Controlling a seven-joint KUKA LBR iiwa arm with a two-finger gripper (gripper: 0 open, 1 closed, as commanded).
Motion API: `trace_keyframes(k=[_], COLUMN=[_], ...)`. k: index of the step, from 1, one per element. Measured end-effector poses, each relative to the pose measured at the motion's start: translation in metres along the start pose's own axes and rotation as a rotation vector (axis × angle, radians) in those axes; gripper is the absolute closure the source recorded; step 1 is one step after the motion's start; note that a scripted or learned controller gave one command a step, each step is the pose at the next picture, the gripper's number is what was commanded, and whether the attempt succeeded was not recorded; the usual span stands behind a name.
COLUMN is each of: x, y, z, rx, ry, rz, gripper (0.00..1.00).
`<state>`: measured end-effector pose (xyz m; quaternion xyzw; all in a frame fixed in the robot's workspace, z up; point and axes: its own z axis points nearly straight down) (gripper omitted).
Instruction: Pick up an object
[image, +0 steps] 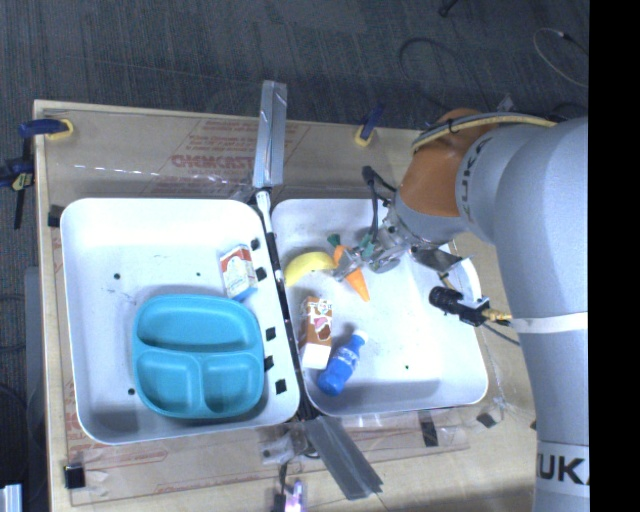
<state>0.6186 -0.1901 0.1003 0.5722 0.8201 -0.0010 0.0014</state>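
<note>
Right bin (455, 385), near edge: bare white floor, nothing resting along it.

Right bin, near-left corner: blue bottle (341, 364), lying flat, cap end toward the left wall.

Right bin, left wall, mid-depth: brown carton (317, 322), flat, just beyond the bottle and touching or nearly touching it.

Left bin (90, 250), near half: blue tray (199, 353) with three compartments, nothing in them.

Left bin, right wall, mid-depth: small red-and-white carton (236, 271), propped by the divider.

Right bin, far-left quarter: yellow banana (308, 265), close to the left wall.

Right bin, far middle: orange carrot (357, 283), tip pointing toward the near edge, its green end at the gripper (375, 250). This is judged the likeliest target.

Gripper: low over the carrot's far end, just right of the banana. Whether the claw is spread or closed cannot be told, since the wrist and cabling crowd it. No object can be confirmed as gripped.

Arm (500, 200): reaches over the bin's far-right corner; black cable connector (452, 299) hangs over the right side.

Risks, as judgement:
- Carrot is tapered and smooth; a grip near the leafy end could slip off on lifting.
- Banana lies just beside it; a closing claw could nudge or catch both.
- Bin's far wall is near, so a slightly misplaced descent could strike it.
- Dangling cable could drag across the floor.
</note>
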Motion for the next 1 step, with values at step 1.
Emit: trace_keyframes(k=[1], x=[0.0239], y=[0.0403], z=[-0.0919], rx=[0.001], ry=[0.002], rz=[0.139], gripper=[1.00])
